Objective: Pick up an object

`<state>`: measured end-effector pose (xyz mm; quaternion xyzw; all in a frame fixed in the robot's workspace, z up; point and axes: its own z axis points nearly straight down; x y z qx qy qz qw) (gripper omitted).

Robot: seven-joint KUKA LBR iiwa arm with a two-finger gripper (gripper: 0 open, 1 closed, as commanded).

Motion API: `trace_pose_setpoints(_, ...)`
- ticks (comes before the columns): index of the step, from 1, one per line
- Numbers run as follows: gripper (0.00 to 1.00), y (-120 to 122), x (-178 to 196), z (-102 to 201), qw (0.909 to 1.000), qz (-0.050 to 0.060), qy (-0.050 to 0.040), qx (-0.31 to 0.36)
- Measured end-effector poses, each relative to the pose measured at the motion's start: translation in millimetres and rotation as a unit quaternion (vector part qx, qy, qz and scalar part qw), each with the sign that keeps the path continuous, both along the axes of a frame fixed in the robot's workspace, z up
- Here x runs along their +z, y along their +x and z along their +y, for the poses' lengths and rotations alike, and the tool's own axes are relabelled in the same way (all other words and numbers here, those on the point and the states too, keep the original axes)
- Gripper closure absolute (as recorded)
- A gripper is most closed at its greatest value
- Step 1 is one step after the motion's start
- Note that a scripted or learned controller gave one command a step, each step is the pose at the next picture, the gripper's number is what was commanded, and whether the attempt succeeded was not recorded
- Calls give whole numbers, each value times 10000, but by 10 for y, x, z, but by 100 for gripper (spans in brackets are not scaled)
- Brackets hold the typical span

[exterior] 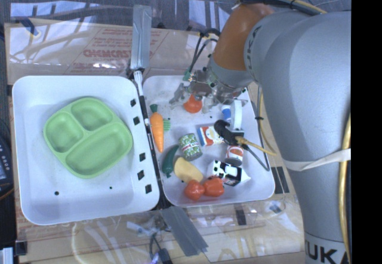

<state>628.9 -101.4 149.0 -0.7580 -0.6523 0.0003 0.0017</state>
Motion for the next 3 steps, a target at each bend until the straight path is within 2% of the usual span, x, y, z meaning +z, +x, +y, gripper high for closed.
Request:
trace_pose_setpoints(1,0,229,-582,-554,9987,5,-12,-514)
trace_pose_setpoints(2,100,235,-480,-534,9989,13,-9,-477)
trace_pose_setpoints(3,100,251,-570,-633,9904,-13,-16,-1382)
